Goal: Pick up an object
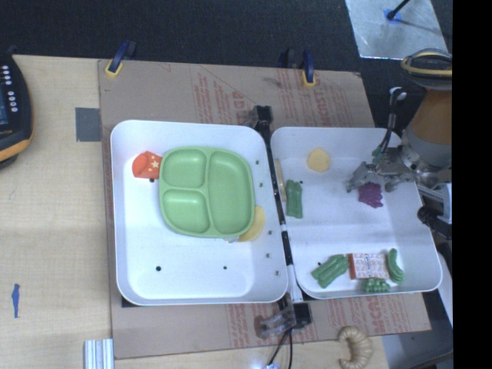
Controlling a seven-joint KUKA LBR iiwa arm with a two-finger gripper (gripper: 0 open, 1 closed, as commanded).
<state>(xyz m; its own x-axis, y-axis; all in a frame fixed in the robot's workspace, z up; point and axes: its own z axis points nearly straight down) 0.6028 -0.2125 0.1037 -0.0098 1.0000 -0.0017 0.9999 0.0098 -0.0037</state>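
The two-finger metal gripper [378, 177] is seen low in the right shallow white bin [338, 229], its 2 fingers spread apart, with nothing seen between them. Just below and between the fingertips, the small purple lumpy toy, likely a plastic grape bunch [371, 195], lies on the bin floor. It is judged light, fairly stiff and bumpy, so slipping off the rounded knobs is possible; a hold across its widest middle is advised. A round yellow toy piece [318, 159] lies well to the jaws' far side.
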